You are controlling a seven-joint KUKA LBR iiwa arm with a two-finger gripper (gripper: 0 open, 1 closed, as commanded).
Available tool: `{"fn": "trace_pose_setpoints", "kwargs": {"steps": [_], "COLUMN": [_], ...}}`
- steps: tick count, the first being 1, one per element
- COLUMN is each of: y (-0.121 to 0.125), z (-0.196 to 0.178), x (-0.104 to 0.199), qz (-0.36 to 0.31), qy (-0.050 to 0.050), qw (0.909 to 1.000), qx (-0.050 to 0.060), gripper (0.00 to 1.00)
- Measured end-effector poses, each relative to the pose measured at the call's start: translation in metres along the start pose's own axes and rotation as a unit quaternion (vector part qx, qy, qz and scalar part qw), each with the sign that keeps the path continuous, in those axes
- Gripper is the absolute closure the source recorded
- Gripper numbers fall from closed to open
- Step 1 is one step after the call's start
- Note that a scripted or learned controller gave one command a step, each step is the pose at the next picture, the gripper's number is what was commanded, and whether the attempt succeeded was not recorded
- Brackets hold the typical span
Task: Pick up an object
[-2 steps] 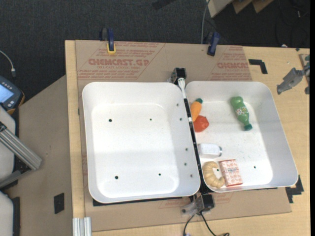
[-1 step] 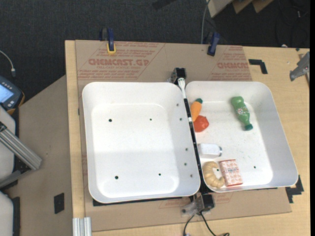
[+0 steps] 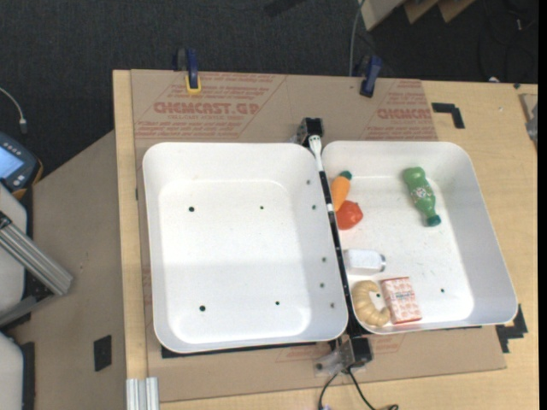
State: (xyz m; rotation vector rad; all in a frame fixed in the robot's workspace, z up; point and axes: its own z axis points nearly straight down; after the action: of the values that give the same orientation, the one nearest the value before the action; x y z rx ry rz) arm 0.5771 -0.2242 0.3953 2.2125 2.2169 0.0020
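The right bin (image 3: pixel 479 229) holds several small objects. A green bottle (image 3: pixel 420 195) lies near its back right. An orange carrot (image 3: pixel 341 188) and a red-orange piece (image 3: pixel 349 216) sit against the left wall. A small white block (image 3: pixel 364 260) lies in front of them. At the front left, a tan croissant-like piece (image 3: pixel 369 304) touches a red-and-white carton (image 3: pixel 400 301).
The left bin (image 3: pixel 231 246) stands beside the right one, and a black divider strip (image 3: pixel 329 229) runs between them. Both rest on a cardboard sheet (image 3: pixel 256 101) held by blue clamps (image 3: pixel 190 68) at the back. Grey equipment (image 3: pixel 17 246) stands at the far left.
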Motion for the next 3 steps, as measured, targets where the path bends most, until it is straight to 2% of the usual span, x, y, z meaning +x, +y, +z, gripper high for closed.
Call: {"fn": "trace_pose_setpoints", "kwargs": {"steps": [3], "y": [0.002], "z": [-0.032], "x": [-0.001], "qz": [-0.001], "qy": [-0.005], "qw": [1.0], "qx": [-0.006], "gripper": [1.0]}}
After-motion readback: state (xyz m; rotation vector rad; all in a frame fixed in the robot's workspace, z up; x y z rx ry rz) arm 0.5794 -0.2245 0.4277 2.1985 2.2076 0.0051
